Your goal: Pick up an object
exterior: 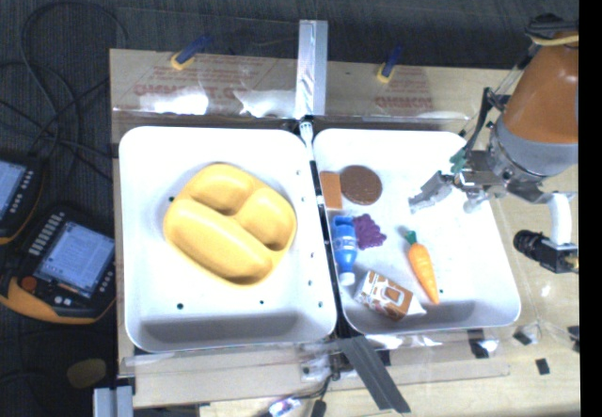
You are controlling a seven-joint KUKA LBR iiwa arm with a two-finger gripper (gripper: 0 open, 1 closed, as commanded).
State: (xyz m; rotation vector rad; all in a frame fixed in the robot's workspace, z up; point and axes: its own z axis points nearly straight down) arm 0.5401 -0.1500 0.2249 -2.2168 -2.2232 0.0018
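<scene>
The gripper (442,187) is hovering over the upper right part of the right bin (489,246), with nothing between its fingers; the jaws are looking spread apart, one grey finger reaching left toward the bin's middle and the other sitting closer to the wrist. The likeliest target, judging by nearness, is the toy carrot (422,271), which is lying on the bin floor below and slightly left of the gripper, well apart from it. Its long axis is running from upper left to lower right, the green top pointing up and left toward the purple grape cluster (368,232), the orange tip pointing down toward the bin's near wall. If the jaws are coming down in line with that axis rather than across it, they are risking a slide along the tapered body and a squirt out of the grip. The small snack carton (387,295) is lying just beside the carrot's lower end, so a descent placed too low is risking a bump or a double catch. The blue bottle (343,241), brown round disc (360,185) and orange block (330,189) are crowding the bin's left side against the divider. The big yellow banana-like toy (229,222) is lying in the left bin (141,302), far from the arm.
</scene>
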